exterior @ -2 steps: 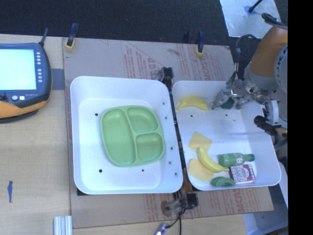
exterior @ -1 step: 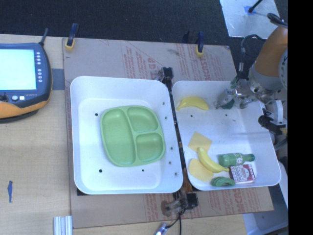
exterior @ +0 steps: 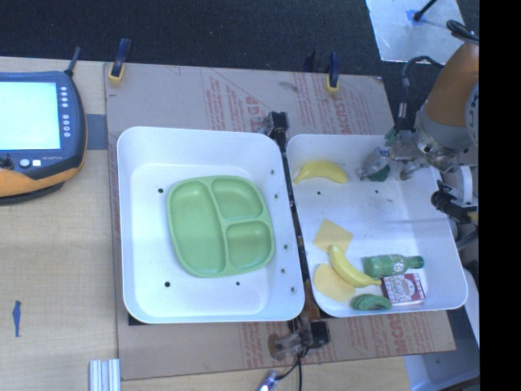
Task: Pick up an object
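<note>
My gripper (exterior: pixel 381 166) hangs low over the far right part of the right bin (exterior: pixel 423 210), just right of a small yellow banana (exterior: pixel 321 171). A small dark green bit shows right at its tip; I cannot tell what it is or whether it is gripped. Toward the bin's near side lie a pale yellow wedge (exterior: pixel 332 236), a second banana (exterior: pixel 350 269), a yellow disc (exterior: pixel 328 284), a green bottle (exterior: pixel 392 265) on its side, a red and white carton (exterior: pixel 404 287) and a green lump (exterior: pixel 370 302).
The left bin (exterior: pixel 138 243) holds a green divided plate (exterior: pixel 220 224). A teach pendant (exterior: pixel 37 133) lies on the bench at far left. Clamps (exterior: pixel 332 70) hold the cardboard at the back edge. The arm's orange band (exterior: pixel 452 84) rises at the right.
</note>
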Tool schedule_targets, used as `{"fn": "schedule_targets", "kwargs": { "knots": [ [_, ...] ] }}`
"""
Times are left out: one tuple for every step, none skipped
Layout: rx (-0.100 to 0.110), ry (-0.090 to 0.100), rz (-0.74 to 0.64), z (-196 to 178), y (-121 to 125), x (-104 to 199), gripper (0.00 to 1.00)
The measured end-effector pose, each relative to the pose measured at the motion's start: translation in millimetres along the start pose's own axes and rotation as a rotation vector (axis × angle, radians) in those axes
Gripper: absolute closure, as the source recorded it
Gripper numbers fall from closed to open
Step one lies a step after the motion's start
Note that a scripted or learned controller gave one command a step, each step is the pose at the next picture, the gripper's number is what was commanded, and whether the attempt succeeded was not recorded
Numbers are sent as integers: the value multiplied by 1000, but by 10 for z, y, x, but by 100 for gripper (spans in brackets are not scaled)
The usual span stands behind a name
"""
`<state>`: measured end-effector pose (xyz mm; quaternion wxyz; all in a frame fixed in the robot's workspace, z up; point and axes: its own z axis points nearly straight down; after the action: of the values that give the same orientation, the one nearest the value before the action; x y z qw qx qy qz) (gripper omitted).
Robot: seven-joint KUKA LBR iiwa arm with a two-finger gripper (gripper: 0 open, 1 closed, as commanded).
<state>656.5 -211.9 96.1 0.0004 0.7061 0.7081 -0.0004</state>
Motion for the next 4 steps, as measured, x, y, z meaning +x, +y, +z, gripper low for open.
{"fn": "schedule_targets", "kwargs": {
  "knots": [
    [5, 1, -3, 41, -3, 400, 0],
    [2, 1, 0, 36, -2, -2, 0],
    [0, 1, 1, -121, -1, -4, 0],
    [5, 2, -2, -297, -1, 400, 0]
  ]
}}
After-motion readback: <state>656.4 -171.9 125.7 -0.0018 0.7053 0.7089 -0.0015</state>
